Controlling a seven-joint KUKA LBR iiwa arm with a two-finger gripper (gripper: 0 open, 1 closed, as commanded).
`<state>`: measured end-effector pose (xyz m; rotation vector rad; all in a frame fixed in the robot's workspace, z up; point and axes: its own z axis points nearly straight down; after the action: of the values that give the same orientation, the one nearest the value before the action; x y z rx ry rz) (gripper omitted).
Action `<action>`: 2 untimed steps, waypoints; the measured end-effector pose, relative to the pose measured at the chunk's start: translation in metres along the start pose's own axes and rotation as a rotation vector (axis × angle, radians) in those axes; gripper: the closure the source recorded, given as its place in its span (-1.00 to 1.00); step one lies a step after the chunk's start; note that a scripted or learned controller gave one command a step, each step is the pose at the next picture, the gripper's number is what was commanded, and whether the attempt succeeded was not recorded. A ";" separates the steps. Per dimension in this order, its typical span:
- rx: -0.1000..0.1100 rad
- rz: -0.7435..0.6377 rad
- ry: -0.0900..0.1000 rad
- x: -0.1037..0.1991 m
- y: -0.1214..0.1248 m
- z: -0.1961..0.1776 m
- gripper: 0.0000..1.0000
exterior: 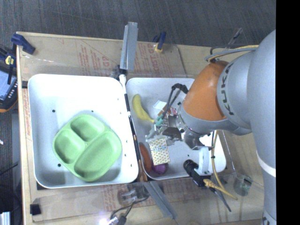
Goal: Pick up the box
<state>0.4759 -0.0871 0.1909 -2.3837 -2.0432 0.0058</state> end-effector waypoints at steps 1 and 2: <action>-0.003 -0.097 0.002 0.019 -0.002 -0.055 1.00; 0.001 -0.104 0.001 0.020 0.058 -0.019 1.00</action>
<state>0.5362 -0.0761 0.2097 -2.2736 -2.1626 0.0053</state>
